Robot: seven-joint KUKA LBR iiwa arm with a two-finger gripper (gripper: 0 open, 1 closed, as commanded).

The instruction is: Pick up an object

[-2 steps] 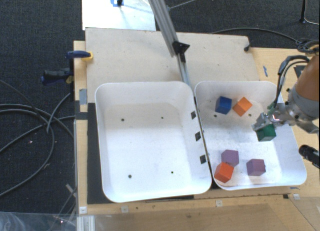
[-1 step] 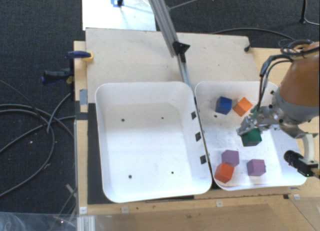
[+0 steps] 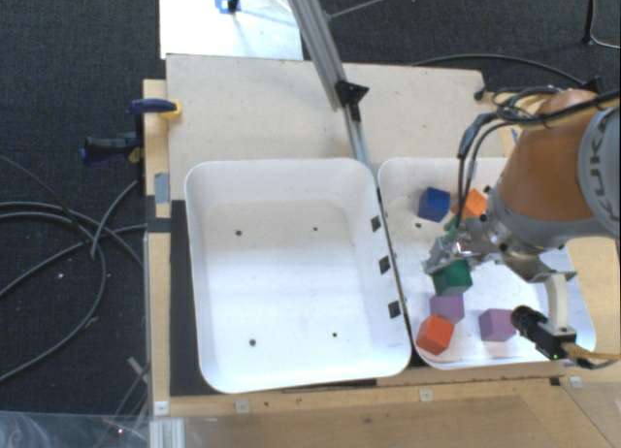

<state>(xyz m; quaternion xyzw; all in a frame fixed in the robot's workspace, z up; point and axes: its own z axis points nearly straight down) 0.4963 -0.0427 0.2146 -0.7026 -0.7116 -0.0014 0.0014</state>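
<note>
My gripper [image 3: 444, 259] reaches in from the right over the right bin [image 3: 408, 176], low among the blocks. A green block [image 3: 453, 279] lies directly under and against the gripper tip, partly covered by it. Just below that sits a purple block [image 3: 446, 304], and a red-orange block [image 3: 435, 336] rests at the bin's front rim. A second purple block [image 3: 496, 324] lies to the right of them. Behind the gripper are a blue block [image 3: 434, 205] and an orange block [image 3: 474, 204], the latter partly hidden by the arm.
The left bin [image 3: 281, 272] stands beside the right one, sharing a raised middle rim [image 3: 386, 262]. A slanted metal pole [image 3: 320, 39] crosses the back of the bench. A black fitting [image 3: 539, 332] on the arm hangs over the right bin's front corner.
</note>
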